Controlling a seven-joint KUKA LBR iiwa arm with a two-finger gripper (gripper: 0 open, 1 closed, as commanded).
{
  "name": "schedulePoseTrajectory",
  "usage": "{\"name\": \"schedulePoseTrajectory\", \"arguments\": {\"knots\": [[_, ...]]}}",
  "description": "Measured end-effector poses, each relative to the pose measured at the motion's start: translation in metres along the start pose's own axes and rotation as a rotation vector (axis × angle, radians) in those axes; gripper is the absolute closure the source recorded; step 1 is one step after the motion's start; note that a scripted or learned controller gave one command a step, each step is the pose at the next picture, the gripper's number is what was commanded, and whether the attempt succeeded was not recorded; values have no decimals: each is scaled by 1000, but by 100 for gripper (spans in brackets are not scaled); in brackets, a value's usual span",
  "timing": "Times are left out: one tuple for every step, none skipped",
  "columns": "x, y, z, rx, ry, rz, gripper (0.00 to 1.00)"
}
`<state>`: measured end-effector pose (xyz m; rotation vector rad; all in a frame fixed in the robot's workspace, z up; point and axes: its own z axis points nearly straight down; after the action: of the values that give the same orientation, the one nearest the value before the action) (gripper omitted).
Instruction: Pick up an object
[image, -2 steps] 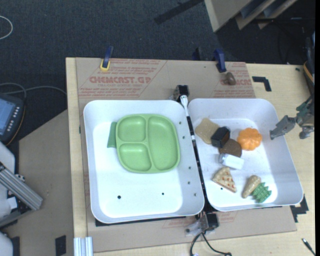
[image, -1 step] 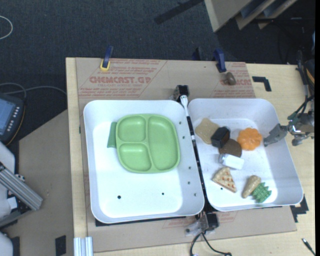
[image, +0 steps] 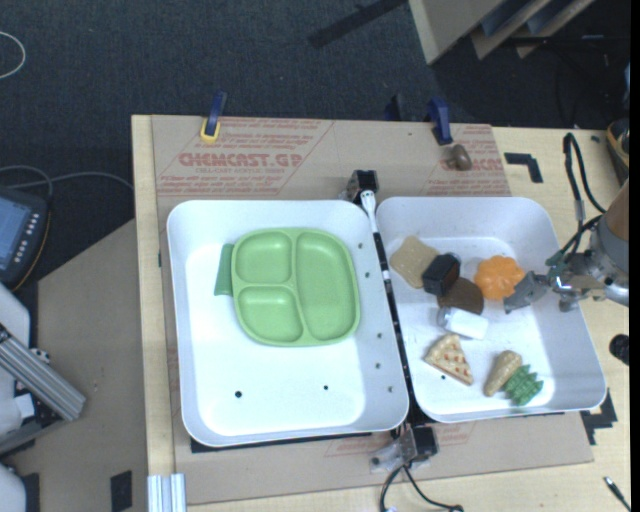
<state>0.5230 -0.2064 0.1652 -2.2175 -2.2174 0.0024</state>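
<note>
The right bin (image: 560, 350) holds several toy foods: a tan bread slice (image: 411, 260), a black piece (image: 440, 271), a brown piece (image: 463, 295), an orange fruit (image: 498, 276), a white block (image: 466, 323), a pizza slice (image: 449, 358) and a carrot with a green top (image: 507, 375). My gripper (image: 545, 295) hangs over the right side of this bin, just right of the orange fruit. It is open with nothing between its fingers. One dark fingertip (image: 520, 296) sits close to the fruit's lower right edge.
The left bin (image: 190, 330) holds a green divided plate (image: 296, 286) lying on a darker green piece (image: 222, 270). A black divider strip (image: 384, 290) runs between the bins. Clamps (image: 211, 120) and cables (image: 575, 180) lie around the bench edges.
</note>
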Motion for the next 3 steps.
{"name": "schedulePoseTrajectory", "arguments": {"knots": [[2, 0, 61, -5, -3, 1, 0], [3, 0, 82, -1, -1, 0, 0], [2, 0, 70, -5, -3, 1, 100]]}}
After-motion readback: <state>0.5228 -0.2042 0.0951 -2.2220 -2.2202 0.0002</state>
